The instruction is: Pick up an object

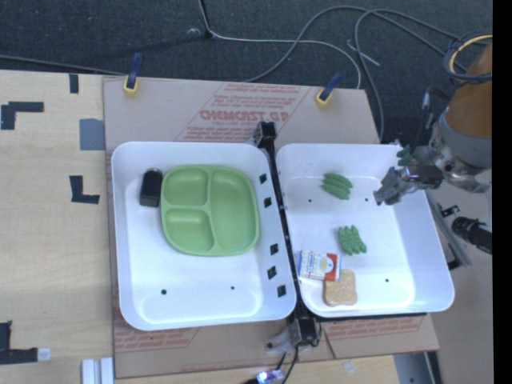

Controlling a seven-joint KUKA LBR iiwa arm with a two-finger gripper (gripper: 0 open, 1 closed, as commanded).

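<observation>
Currently the gripper (pixel 391 192) sits at the right edge of the frame, over the upper right rim of the right bin (pixel 416 250); nothing is visible between its tips, and how far apart they stand cannot be told at this resolution.

Candidate objects, all in the right bin: a green ridged piece (pixel 337 185) upper centre, nearest the gripper but apart from it; a second green ridged piece (pixel 351 239) mid-bin; a small printed carton (pixel 318 264) lower left of the bin; a tan toast-like slice (pixel 340 289) just below, touching or overlapping the carton's corner.

Left bin (pixel 132 238): a green divided plate (pixel 210 210) with a small black block (pixel 150 188) just beside its left edge.

Judgement: step in hand is approach; no grasp made yet. The upper green piece looks the easiest target, lying alone on bare bin floor. The next move calls for shifting left toward it, descending with the tips straddling its narrow side, then closing. Risk: a low, rounded object may slip out on closing.
</observation>
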